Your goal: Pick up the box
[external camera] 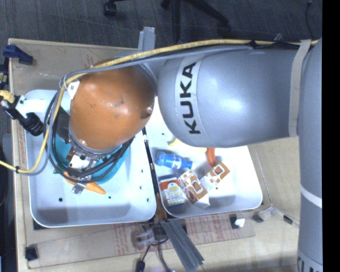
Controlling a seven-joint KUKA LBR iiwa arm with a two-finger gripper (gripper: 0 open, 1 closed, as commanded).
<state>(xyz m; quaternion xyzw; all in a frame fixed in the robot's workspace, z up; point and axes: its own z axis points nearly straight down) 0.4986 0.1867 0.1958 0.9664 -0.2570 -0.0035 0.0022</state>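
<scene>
A small box (173, 193) with a red and white label lies in the right bin (246, 200), near its front left corner. A brown and white patterned carton (205, 181) lies just to its right, touching it. My arm reaches across both bins, and its orange band (110, 109) hangs over the left bin (96, 211). Below the band, my gripper (79, 164) is low in the left bin, over a teal object (114, 166) and an orange carrot-shaped piece (94, 187). The wrist and its cables hide most of the gripper. It is well apart from the box.
A blue bottle (173, 161) lies in the right bin behind the box, and an orange item (211, 153) sticks out from under the arm. Yellow and black cables (28, 123) loop over the left bin's far side. The divider (152, 174) separates the bins.
</scene>
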